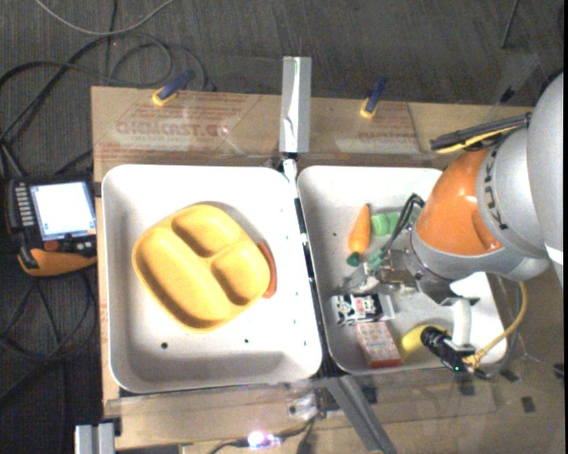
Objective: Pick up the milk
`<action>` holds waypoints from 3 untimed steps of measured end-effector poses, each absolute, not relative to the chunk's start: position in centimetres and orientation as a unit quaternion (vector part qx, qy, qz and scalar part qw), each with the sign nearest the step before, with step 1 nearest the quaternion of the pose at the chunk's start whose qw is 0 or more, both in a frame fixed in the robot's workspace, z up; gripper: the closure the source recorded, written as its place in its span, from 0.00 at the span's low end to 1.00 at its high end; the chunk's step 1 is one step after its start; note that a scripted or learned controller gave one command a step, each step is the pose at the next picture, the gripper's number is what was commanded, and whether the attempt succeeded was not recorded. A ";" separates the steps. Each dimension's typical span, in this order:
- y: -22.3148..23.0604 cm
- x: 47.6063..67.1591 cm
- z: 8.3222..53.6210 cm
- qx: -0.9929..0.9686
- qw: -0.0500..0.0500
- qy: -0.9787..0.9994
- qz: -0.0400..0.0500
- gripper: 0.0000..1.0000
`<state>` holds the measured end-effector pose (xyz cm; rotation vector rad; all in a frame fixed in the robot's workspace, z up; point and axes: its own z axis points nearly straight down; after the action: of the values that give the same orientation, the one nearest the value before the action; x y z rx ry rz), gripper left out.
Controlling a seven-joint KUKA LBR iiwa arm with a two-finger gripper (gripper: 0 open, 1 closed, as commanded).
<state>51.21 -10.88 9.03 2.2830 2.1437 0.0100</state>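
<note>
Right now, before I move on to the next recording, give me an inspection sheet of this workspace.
Surface: two white bins, left bin and right bin, side by side on the bench.
Job's things: milk carton lying in the right bin.
Clutter: yellow divided tray in the left bin; carrot, green item, red-and-white box, yellow item in the right.
Grippers: gripper low above the carton; finger state unclear.
Cables: black cables on the floor.
Surroundings: handheld screen at left.

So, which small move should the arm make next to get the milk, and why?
Probably a short drop toward the milk carton. The gripper hangs just above and to its right in the right bin, and nothing shows between it and the carton, which lies untouched beside the carrot.
</note>
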 end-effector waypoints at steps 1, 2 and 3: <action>-10.8 51.4 10.1 0.729 0.006 0.685 0.006 1.00; -10.8 51.4 10.0 0.729 0.005 0.685 0.005 0.00; -11.0 49.1 9.2 0.662 0.010 0.750 0.006 0.00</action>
<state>49.11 -11.00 9.15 2.0656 2.3394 0.0182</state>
